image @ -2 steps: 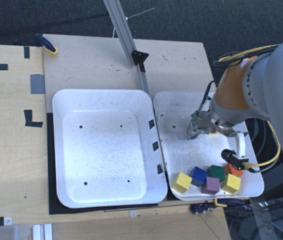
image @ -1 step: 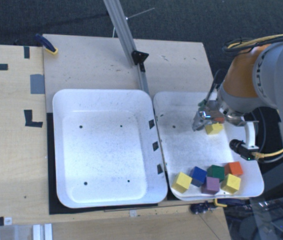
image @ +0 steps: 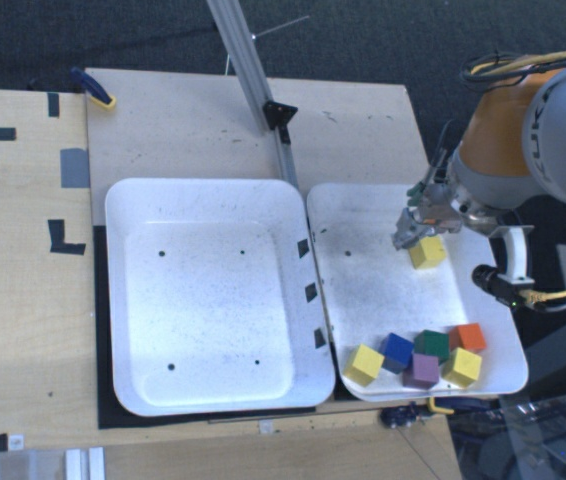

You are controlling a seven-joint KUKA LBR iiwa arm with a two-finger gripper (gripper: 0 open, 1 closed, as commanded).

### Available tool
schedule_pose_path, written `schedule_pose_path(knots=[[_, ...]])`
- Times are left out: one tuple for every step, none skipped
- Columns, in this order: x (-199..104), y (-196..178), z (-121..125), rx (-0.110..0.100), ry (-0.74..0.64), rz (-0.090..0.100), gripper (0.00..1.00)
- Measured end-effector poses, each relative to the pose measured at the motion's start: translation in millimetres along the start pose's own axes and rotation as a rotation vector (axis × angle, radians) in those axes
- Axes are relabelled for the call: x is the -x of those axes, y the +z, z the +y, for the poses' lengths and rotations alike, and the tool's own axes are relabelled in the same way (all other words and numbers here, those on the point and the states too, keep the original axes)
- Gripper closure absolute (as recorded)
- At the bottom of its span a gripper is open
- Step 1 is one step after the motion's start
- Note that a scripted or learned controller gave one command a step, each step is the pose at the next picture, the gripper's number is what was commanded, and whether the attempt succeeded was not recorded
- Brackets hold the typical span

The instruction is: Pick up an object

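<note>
Gripper (image: 418,230) sits low over the far right part of the right bin (image: 363,298), its grasp state indeterminable, with a yellow block (image: 428,254) directly at its tip, while six other blocks (image: 418,356) cluster along that bin's near edge, well apart from it.

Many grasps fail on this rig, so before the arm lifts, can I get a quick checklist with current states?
1. Tool over the right bin: ok.
2. Tool right above the lone yellow cube: ok.
3. Cube actually held: cannot tell.
4. Cube apart from the cluster of cubes at the bin's near edge: ok.
5. Cube away from the bin walls: ok.
6. Left bin out of the lift path: ok.
</note>
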State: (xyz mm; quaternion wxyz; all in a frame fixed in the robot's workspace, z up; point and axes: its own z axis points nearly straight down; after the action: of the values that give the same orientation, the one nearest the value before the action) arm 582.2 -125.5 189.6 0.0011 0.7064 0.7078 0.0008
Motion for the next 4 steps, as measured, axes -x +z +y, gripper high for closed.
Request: schedule_pose_path(knots=[[2,-64,3,0.004,0.000,-0.001,1.00],[-52,-48,3,-0.004,-0.004,0.001,1.00],[-100,-53,0,-0.004,-0.005,0.002,1.00],[-146,-52,-5,-0.005,-0.005,0.002,1.00]])
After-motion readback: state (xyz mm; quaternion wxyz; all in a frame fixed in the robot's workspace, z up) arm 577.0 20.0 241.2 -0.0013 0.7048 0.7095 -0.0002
